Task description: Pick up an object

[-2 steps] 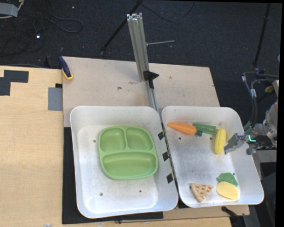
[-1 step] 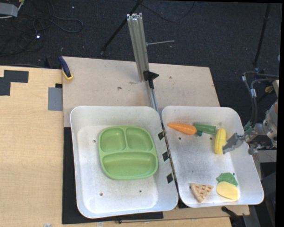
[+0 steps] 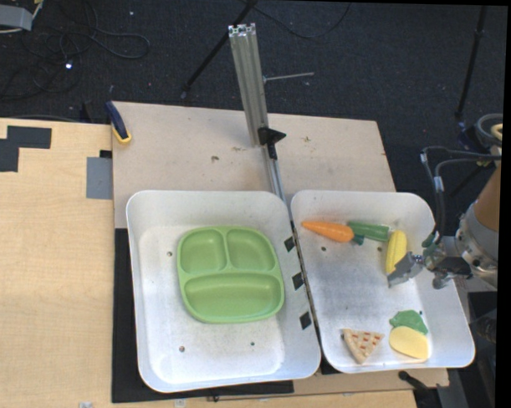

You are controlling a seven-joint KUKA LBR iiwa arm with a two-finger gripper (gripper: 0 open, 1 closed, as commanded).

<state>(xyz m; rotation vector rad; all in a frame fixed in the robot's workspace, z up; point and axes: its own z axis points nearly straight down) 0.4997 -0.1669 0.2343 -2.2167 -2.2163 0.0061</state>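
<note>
Here the objects for picking lie in the right bin (image 3: 331,327): a toy carrot (image 3: 328,231), orange with a green top, lies across the far end, and just beside its green end a yellow banana (image 3: 395,250) stands lengthwise near the right wall. At the near end sit a tan pizza slice (image 3: 362,344) dotted with red and, next to it, a yellow lemon-like fruit with a green leaf (image 3: 410,336). All four look like smooth moulded plastic.

The gripper (image 3: 401,273) hangs at the right rim of this bin, just below the banana's near tip; nothing shows between its fingers, and how wide they stand cannot be told from this view.

The left bin (image 3: 150,354) holds a pale green tray (image 3: 230,273) with three compartments, two small at the far side and one long at the near side, rounded at the corners and lying flat. Both bins are shallow, white and lightly scuffed grey on their floors.
</note>
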